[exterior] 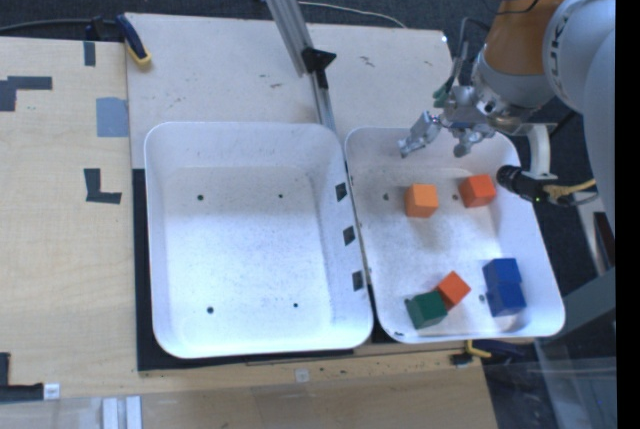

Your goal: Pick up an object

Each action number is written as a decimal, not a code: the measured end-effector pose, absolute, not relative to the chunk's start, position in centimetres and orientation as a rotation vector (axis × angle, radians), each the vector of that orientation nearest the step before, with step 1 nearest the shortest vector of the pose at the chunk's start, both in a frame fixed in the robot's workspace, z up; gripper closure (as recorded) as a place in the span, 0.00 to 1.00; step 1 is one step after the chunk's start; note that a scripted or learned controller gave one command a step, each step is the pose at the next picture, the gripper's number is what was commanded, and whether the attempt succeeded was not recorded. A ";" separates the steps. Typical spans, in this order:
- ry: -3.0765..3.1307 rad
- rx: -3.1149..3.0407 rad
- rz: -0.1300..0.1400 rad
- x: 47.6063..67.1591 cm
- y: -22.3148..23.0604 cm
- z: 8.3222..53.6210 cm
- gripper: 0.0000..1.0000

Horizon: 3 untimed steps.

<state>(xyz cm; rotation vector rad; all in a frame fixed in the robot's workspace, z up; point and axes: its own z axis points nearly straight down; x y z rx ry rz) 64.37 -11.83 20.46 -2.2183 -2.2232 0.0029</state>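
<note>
In the right bin (385, 217) lie several blocks. A light orange cube (421, 200) sits near the middle, with a darker orange block (477, 190) to its right. Toward the front are a green block (427, 309), a small orange block (454, 288) touching it, and a blue block (503, 285). My gripper (438, 144) hovers over the bin's back edge, above and behind the two orange blocks. Its two fingers are spread apart and open, with nothing between them.
The left bin (160, 217) stands beside the right one, sharing a dividing rim. A slanted metal rail (285, 7) runs down from the top to the bins' junction. A blue and yellow clamp (133, 39) lies at the bench's back left.
</note>
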 end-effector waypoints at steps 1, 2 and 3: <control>-2.215 -2.217 0.011 60.4 -13.9 8.7 0.00; -2.222 -2.216 0.003 60.6 -13.8 10.1 1.00; -2.221 -2.213 0.005 60.6 -13.7 11.0 1.00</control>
